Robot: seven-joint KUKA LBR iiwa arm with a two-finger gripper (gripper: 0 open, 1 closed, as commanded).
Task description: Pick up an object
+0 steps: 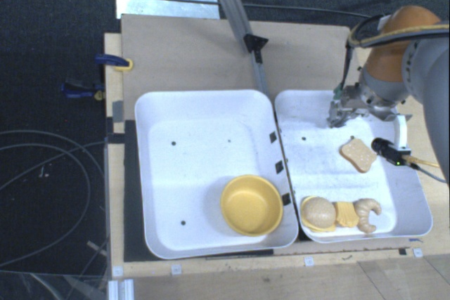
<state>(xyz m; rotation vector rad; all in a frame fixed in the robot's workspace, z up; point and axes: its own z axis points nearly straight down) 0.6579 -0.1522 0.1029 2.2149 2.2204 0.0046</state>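
2 white bins point(162, 123) — 1 yellow bowl point(251, 204), 1 toast slice point(358, 154), 1 doll point(341, 214).

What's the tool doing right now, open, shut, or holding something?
Tool: cannot be told; it hangs over the right bin, nothing seen in it.
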